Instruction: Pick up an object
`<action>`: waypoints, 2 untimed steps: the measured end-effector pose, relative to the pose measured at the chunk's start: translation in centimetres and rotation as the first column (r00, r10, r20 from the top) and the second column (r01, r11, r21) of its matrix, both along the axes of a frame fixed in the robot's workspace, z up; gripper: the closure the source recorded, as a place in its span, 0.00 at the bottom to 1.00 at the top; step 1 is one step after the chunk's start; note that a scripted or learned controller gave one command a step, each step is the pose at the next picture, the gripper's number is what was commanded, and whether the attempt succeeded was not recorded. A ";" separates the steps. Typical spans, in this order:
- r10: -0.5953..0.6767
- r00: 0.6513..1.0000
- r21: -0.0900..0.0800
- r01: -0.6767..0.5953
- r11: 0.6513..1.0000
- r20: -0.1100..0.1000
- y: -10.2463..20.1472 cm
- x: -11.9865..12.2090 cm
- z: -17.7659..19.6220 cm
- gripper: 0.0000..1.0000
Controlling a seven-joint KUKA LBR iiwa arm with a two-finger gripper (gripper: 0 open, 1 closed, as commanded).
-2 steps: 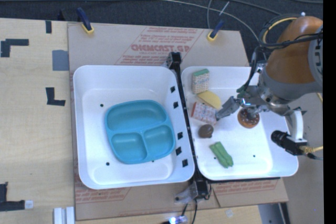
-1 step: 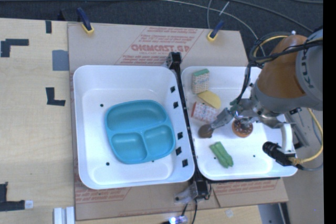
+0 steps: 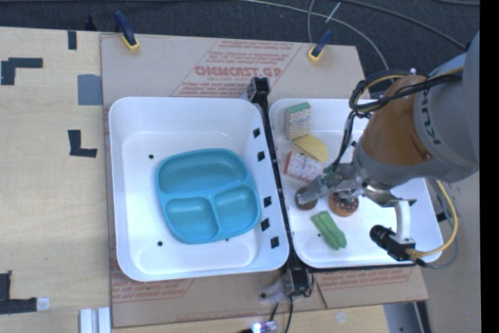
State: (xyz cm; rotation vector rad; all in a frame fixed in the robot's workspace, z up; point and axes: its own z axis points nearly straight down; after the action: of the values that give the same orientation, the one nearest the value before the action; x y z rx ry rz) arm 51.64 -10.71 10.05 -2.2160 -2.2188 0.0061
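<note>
Divided blue tray (image 3: 207,194) alone in left bin (image 3: 125,168); green piece (image 3: 329,231), yellow wedge (image 3: 310,146), brown round item (image 3: 343,205) crowding right bin (image 3: 312,249) beside gripper (image 3: 321,189), grip state indiscernible.

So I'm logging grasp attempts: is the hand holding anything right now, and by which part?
It cannot be told. The hand is low in the right bin, beside a brown round item, but nothing is visibly between its fingers.

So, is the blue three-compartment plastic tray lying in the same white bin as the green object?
No, the blue three-compartment plastic tray lies in the left white bin, the green object in the right white bin.
</note>
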 end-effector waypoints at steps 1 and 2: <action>0.001 1.000 0.000 -0.001 1.000 0.002 0.0 0.1 1.2 1.00; -0.001 1.000 -0.002 0.001 1.000 0.010 -0.5 -0.6 7.1 1.00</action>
State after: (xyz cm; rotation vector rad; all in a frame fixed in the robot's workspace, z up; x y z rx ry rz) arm 51.07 -11.20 17.11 -2.2231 -2.2236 -0.0024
